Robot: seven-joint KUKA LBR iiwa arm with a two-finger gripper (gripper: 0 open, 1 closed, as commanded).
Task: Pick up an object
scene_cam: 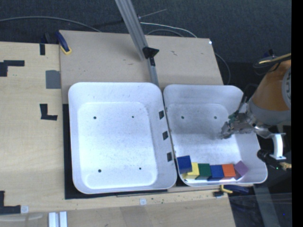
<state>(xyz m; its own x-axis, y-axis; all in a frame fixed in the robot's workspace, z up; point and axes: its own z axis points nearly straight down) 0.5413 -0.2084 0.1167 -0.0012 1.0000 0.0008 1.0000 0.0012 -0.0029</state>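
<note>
Several small blocks line the near edge of the right bin (pixel 199 98): a blue block (pixel 183 163), a yellow one (pixel 192 171), a green one (pixel 204 170), another blue one (pixel 217 171), an orange one (pixel 228 170) and a purple one (pixel 240 168). My gripper (pixel 227 129) hangs over the right side of that bin, above and behind the blocks and apart from them. I see nothing between its fingers. The arm, with its orange band (pixel 272 86), comes in from the right.
The left bin (pixel 113 136) lies beside the right one on the bench. A slanted metal pole (pixel 135 25) runs down from the top to the gap between the bins. Cables cross the dark floor behind.
</note>
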